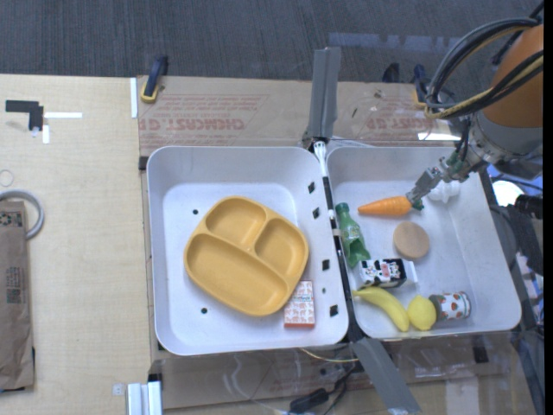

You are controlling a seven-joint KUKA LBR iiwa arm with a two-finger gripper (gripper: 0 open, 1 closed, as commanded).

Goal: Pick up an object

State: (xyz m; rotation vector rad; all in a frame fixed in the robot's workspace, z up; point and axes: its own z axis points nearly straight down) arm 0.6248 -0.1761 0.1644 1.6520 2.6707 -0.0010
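Arm (518, 76) cut off at right edge

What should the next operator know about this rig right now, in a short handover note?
Gripper: low in the right bin, at the carrot's green end; grip unclear.
Right bin also holds a green bottle, round tan disc, milk carton, banana, lemon and can.
Left bin: yellow plate, small red box.
Done: nothing lifted.
Left: grasp and raise an object, probably the carrot.

Both bins (164, 232) showing white. Divided plate (246, 255) showing yellow; beside it, small carton (300, 306) showing red-and-white; carrot (385, 206) orange, bottle (350, 233) green, banana (386, 306) and lemon (422, 313) yellow.
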